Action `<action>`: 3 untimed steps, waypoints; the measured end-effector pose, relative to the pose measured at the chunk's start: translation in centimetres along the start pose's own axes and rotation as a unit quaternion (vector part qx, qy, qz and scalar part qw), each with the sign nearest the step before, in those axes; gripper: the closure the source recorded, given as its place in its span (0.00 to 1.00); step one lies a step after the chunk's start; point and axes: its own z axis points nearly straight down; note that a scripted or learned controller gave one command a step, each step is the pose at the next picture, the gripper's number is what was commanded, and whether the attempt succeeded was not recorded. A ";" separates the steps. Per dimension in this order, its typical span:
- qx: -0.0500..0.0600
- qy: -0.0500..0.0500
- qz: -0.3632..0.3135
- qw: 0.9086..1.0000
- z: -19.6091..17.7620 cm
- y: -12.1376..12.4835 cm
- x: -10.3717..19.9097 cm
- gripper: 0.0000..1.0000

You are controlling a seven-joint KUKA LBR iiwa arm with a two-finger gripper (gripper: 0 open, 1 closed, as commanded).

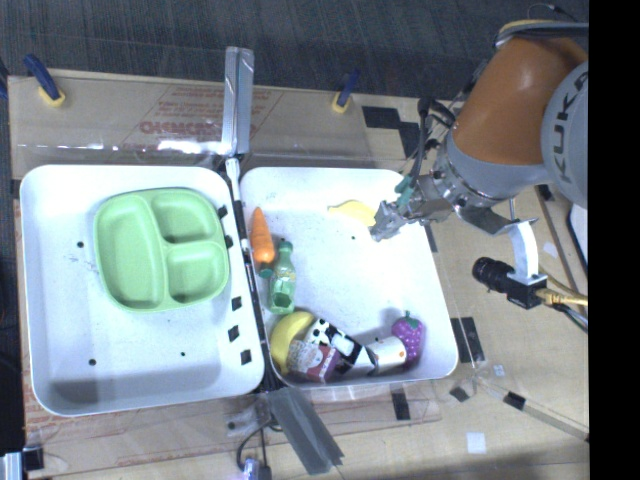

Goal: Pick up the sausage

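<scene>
Two white bins [60,298] sit on the table. One green divided plate [165,248], one carrot [262,238], one green bottle [282,280], one purple grape bunch [409,334], one yellow fruit [287,334].

"KUKA" on the arm [565,118], faint red print on cardboard [180,118] unreadable

The grey KUKA arm [520,158] carries a broad, glossy orange band above the wrist, with part of the maker's lettering on the grey casing beside it. Thin dark cables run along the wrist. The small grey metal two-finger gripper [385,223] bears teal-green fittings.
</scene>
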 end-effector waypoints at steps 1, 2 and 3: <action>0.001 0.000 -0.041 0.999 14.8 0.5 2.3 0.00; 0.000 0.000 -0.042 0.999 19.5 5.4 2.4 0.00; -0.001 -0.001 -0.011 1.000 4.1 4.9 -7.4 0.00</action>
